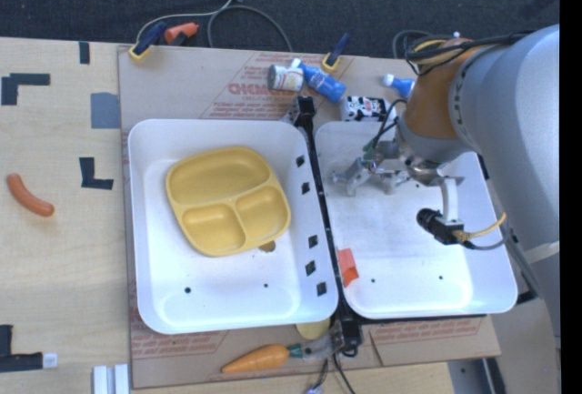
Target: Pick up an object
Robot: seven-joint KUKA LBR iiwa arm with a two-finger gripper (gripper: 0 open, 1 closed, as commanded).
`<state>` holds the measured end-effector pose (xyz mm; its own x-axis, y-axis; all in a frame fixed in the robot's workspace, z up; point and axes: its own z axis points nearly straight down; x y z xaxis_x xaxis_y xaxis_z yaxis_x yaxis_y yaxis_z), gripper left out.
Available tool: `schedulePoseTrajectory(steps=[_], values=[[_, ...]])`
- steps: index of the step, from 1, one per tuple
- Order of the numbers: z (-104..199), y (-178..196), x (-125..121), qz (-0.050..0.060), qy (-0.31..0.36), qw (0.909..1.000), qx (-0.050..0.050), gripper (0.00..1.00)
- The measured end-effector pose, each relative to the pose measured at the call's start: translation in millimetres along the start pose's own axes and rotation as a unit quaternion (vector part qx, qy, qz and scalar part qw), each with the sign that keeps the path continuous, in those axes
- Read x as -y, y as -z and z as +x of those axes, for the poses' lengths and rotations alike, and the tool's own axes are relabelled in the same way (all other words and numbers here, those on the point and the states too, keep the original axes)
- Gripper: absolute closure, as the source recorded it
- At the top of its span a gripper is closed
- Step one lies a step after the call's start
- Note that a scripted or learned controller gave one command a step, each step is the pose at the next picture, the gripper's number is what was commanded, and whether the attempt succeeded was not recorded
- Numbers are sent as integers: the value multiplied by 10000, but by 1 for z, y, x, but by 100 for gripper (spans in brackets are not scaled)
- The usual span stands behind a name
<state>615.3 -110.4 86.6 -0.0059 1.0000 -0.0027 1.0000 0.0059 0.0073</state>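
You see the grey arm's gripper (364,174) low inside the right shallow white bin (414,287), probably searching an object, but I cannot tell how its jaws stand.

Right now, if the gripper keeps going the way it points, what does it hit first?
Probably the bare floor of the right bin: the gripper points down over it, toward the divider. Height above it is unclear.

I count two white bins (150,292), one yellow divided plate (227,198), one toy carrot (257,358), one toy sausage (30,196).
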Motion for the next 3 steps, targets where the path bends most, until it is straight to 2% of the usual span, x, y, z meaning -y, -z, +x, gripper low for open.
schedulePoseTrajectory(steps=[1, 2, 3], values=[[17, -2, -54, 15, -8, 10000, -8, 0], [16, 9, -53, 22, -11, 10000, 6, 100], [16, 8, -53, 27, -11, 10000, 8, 0]])
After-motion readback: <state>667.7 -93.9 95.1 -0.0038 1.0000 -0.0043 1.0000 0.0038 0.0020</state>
